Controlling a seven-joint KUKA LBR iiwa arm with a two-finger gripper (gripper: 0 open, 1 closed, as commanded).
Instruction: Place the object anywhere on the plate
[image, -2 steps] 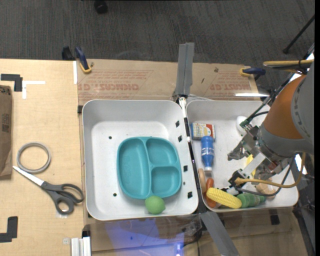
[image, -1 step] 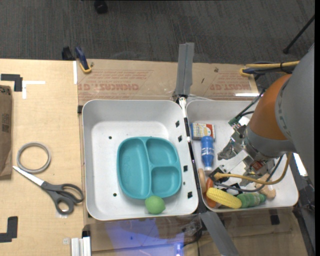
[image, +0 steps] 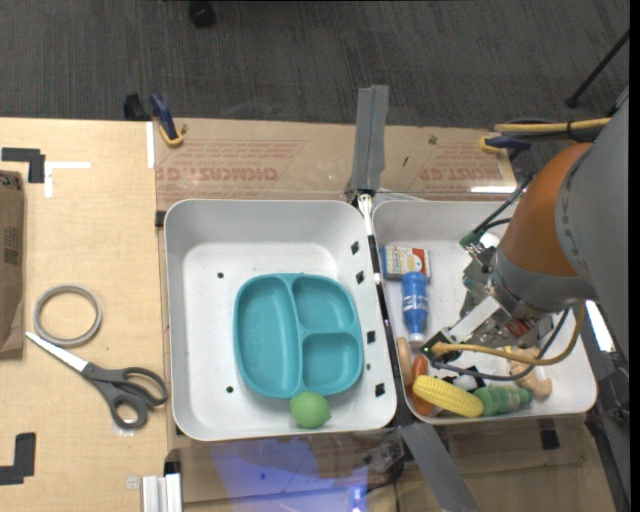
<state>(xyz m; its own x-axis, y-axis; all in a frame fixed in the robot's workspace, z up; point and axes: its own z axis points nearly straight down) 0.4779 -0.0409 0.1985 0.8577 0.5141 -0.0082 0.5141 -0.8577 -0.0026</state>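
A teal divided plate (image: 298, 335) lies in the middle of the left bin (image: 190, 300). A green ball (image: 310, 409) rests just off the plate's front edge, on the bin floor. My gripper (image: 487, 330) hangs low over the right bin (image: 570, 392), above a heap of toy food. In that heap are a yellow corn cob (image: 447, 396), a green vegetable (image: 503, 400) and an orange piece (image: 419, 372). The wrist hides what lies under the gripper.
A blue-and-white bottle (image: 414, 304) and a small red-and-white box (image: 406, 262) lie in the right bin's left half. A pale wooden piece (image: 535, 383) sits at its front right. Scissors (image: 108, 381) and a tape roll (image: 67, 313) lie on the bench at left.
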